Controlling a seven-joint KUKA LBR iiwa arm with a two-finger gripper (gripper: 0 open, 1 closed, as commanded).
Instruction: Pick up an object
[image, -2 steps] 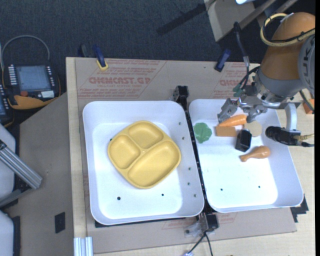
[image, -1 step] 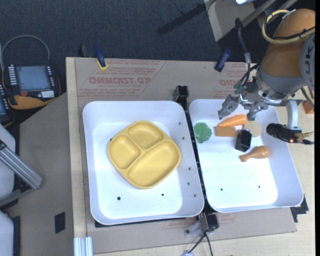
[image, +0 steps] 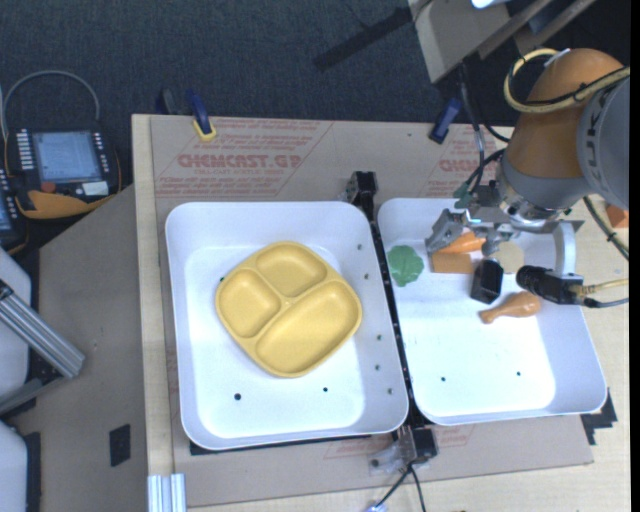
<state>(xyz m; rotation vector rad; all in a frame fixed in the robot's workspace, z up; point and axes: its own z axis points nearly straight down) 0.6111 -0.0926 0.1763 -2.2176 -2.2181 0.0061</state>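
You find the gripper (image: 470, 235) low over the far end of the right white bin (image: 560, 385), reaching in from the right on the grey arm with the orange band (image: 555, 110). Directly under it lies an orange block-shaped object (image: 452, 260), partly covered by the grey claw parts, so you cannot tell whether it is touched or gripped; how far the claw is spread cannot be told either. Just left of the block sits a flat green rounded piece (image: 405, 265) against the bin's left wall. Just right of the block stands a small black object (image: 486, 281), and beside that a tan drumstick-shaped toy (image: 510, 308). A black cylinder (image: 548, 284) hangs off the wrist above the toy. The left white bin (image: 200, 400) holds a yellow three-compartment plastic plate (image: 289, 307)
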